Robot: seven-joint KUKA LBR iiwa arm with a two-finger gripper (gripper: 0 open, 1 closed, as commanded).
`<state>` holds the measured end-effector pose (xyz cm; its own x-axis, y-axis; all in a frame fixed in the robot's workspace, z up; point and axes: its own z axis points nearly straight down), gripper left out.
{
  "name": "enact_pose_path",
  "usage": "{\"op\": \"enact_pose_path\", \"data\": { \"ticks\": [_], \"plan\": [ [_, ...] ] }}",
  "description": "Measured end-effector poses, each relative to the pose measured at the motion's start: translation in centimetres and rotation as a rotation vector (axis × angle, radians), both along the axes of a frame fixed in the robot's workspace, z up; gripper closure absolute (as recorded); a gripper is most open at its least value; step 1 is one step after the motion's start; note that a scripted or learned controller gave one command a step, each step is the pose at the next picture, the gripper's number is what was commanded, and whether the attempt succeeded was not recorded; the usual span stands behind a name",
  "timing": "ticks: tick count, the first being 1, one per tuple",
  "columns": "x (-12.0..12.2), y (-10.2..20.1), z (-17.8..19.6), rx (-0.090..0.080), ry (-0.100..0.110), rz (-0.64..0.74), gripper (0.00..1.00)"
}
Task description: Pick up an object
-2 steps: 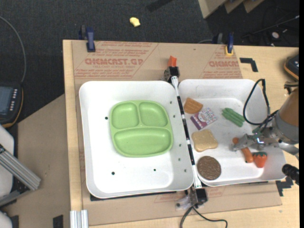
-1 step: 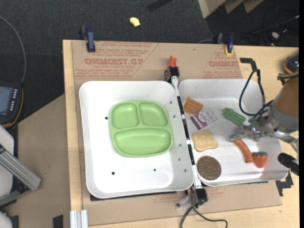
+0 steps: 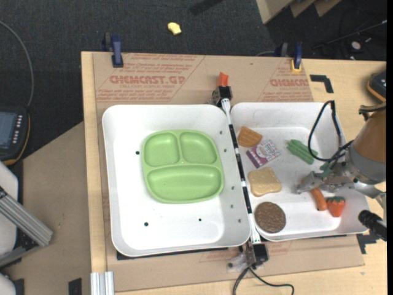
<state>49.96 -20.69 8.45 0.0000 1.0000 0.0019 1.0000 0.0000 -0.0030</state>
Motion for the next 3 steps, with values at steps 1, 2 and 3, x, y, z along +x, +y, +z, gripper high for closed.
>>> {"op": "enact_pose_path", "data": {
  "ticks": [1,2,3],
  "plan": [
    [0.2,-0.1,1.0,-0.003,-0.005,0.000,1.00],
    [5.5,5.1,0.0,-0.002,-0.008,0.007,1.00],
    [13.4,15.7,10.8,0.000,-0.021,0.014,1.00]
  ]
}}
